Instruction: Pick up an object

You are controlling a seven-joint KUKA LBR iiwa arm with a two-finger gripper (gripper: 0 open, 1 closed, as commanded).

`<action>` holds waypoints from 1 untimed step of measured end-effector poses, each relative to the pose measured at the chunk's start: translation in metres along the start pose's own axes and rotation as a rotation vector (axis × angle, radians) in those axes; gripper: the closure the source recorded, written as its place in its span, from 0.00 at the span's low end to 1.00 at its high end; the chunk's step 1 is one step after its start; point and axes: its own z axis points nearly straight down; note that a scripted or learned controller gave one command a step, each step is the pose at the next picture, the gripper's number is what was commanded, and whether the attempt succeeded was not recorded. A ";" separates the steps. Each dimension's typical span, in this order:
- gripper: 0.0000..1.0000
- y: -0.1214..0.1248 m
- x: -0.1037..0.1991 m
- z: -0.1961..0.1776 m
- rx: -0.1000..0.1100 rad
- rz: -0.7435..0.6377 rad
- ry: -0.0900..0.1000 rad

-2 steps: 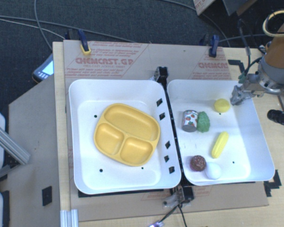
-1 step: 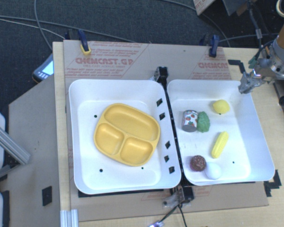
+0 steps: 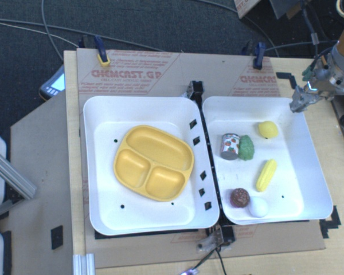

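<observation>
The right bin [image 3: 301, 171] holds a yellow lemon [image 3: 268, 129], a small printed can [image 3: 230, 146] touching a green vegetable [image 3: 246, 147], a yellow corn-like piece [image 3: 266, 175], a dark red-brown ball [image 3: 239, 197] and a white egg-like ball [image 3: 258, 207]. My gripper [image 3: 301, 103] hovers at the bin's far right corner, up and to the right of the lemon, apart from every object. Nothing is seen between its fingers.
The left bin [image 3: 97, 171] holds a yellow divided plate [image 3: 153, 162]. Black clips line the divider [image 3: 202, 153] between the bins. Blue clamps [image 3: 102, 53] pin a cardboard sheet behind the bins. Cables trail across the dark floor beyond.
</observation>
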 end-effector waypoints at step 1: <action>1.00 -0.001 0.064 -0.003 0.004 -0.005 0.004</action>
